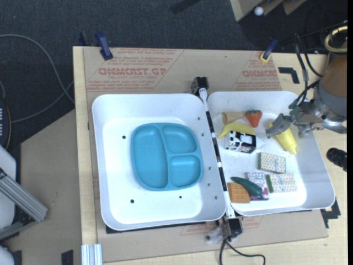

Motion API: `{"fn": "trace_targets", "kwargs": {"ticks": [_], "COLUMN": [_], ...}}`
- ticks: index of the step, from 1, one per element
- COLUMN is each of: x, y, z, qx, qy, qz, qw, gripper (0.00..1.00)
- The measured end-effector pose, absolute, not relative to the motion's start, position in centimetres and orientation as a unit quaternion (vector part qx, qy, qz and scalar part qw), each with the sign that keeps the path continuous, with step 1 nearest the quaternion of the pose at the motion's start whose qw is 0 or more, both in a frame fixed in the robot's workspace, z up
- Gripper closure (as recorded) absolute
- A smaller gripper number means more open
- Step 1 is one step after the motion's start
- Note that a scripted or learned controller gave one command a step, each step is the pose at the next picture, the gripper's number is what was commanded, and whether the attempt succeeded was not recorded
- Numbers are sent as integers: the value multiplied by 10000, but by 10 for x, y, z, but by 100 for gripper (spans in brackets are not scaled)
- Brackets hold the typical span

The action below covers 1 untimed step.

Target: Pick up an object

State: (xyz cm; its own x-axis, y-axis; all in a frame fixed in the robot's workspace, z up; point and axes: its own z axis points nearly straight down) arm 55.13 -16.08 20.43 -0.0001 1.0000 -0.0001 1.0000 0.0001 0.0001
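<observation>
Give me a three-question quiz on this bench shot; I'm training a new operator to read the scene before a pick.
1. True or false: the blue divided plate lies in the left bin.
2. Which item lies nearest the claw?
A. the waffle
B. the yellow bottle-shaped toy
C. the black-and-white cow-print item
3. Fill in: the strawberry-like toy lies at the ____ end of the right bin, far or near.

Key
1. True.
2. B. The claw is right beside it, at the bin's right side.
3. Far.
</observation>
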Motion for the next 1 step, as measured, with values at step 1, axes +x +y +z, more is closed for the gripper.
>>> {"fn": "trace_targets", "kwargs": {"ticks": [1], "x": [588], "y": [-179], "z": [103], "qx": [7071], "qy": [7071], "qz": [54], "qw": [70], "gripper": [0]}}
